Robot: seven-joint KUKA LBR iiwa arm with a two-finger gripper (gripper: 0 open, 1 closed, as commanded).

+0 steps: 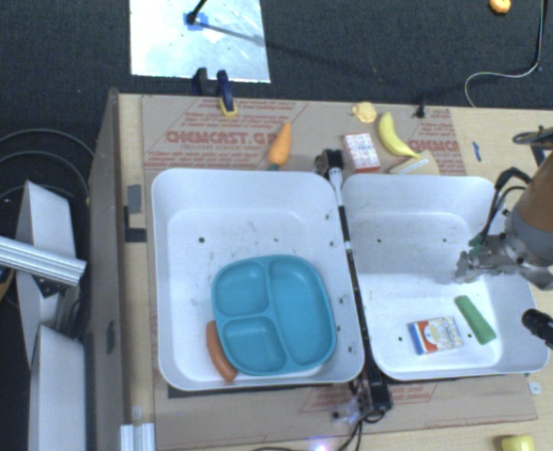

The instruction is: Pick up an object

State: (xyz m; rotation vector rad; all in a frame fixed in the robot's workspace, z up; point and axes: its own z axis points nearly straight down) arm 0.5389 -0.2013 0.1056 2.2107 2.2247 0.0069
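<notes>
The right bin [417, 205] holds a green stick-shaped object [476, 318] and a small red, white and blue carton [436, 334], both near its front right corner. My gripper [468, 263] hangs low over the right side of this bin, just behind and a little left of the green object. Nothing shows held in it. In the left bin [192, 205] lie a blue divided plate [273, 314] and, at the plate's front left, an orange sausage [220, 350].
Behind the bins, on the cardboard, lie a carrot [279, 145], a small box [361, 152], a banana [393, 136] and a yellow lump [364, 112]. An orange ball [499, 4] rests on the dark floor at the far right. A ridge [345, 242] divides the bins.
</notes>
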